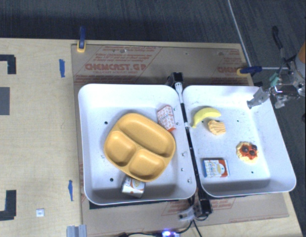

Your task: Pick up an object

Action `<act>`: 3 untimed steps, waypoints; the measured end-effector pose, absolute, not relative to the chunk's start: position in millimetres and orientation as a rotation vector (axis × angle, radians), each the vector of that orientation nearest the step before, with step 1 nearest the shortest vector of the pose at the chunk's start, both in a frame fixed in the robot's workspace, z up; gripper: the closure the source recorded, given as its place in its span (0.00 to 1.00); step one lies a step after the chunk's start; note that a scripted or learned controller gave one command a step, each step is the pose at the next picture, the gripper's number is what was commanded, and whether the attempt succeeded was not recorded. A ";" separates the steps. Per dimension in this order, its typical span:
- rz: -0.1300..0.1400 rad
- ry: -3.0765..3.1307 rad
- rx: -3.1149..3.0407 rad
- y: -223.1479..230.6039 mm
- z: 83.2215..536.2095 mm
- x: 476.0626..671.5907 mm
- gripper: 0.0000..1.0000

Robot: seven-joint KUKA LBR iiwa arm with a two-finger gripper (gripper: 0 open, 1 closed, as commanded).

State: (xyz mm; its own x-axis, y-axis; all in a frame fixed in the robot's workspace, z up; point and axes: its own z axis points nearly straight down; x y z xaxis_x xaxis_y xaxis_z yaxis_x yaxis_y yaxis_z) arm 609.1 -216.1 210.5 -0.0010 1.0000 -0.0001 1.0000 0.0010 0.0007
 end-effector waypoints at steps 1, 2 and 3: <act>0.002 2.220 2.220 -188.5 85.6 576.6 0.00; 0.000 2.219 2.222 -189.5 85.4 486.5 0.00; 0.003 2.216 2.218 -189.8 96.0 488.2 1.00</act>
